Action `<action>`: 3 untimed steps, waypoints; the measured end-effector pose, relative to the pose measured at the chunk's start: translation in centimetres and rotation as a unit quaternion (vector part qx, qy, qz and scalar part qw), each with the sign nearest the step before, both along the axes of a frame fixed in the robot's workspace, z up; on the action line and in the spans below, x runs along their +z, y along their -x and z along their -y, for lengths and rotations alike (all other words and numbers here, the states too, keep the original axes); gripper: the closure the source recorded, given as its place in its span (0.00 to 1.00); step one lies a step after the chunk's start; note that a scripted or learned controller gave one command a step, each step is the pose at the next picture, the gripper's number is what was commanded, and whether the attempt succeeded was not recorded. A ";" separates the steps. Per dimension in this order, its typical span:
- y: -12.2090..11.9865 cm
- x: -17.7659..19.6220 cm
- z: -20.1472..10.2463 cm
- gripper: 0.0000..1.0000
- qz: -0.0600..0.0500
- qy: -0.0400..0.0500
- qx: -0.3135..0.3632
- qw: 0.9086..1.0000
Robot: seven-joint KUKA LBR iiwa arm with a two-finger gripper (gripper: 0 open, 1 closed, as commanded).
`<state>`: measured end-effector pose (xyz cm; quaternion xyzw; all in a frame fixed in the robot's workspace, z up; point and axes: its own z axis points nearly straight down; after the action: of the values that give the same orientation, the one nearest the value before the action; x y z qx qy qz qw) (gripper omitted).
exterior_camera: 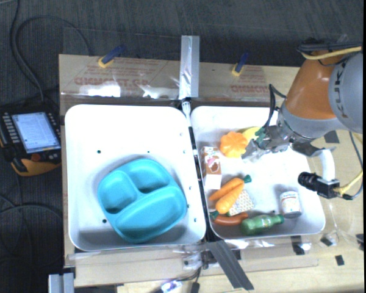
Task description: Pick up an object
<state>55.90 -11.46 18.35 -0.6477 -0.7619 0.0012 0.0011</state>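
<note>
arm (320, 93): comes in from the right, grey with the orange band up near the far right corner of the right bin, bent down so the wrist points left into the bin

gripper (256, 146): low over the far part of the right bin, tip right next to the pumpkin and the yellow thing. honestly can't tell how wide it's open, too blurry and dark there, and I don't see anything clearly between the fingers

right bin (305, 182): white, shallow, holds all the small stuff

pumpkin (233, 143): orange, far-left part of the right bin, just left of the gripper

yellow thing (250, 131): pokes out behind the pumpkin, touching it, could be a banana, not sure

box (212, 162): small carton by the left wall, just near of the pumpkin

carrot (227, 190): orange with a green tip, lying at a slant mid-bin

bottle (261, 223): green, lying flat along the near wall

can (290, 203): small, upright, near-right corner

left bin (85, 139): white, next to the right one

tray (142, 197): blue, divided, sits in the near half of the left bin

pendant (27, 136): on the floor, left of the bench
</note>
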 end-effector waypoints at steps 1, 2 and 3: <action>0.0 0.0 0.0 0.00 0.000 0.000 0.000 1.000; 7.1 -8.5 0.7 0.00 0.008 0.000 0.003 1.000; 6.8 -7.5 0.5 1.00 0.011 -0.001 0.004 1.000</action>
<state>49.12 -11.98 10.85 -0.6444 -0.7646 -0.0069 -0.0068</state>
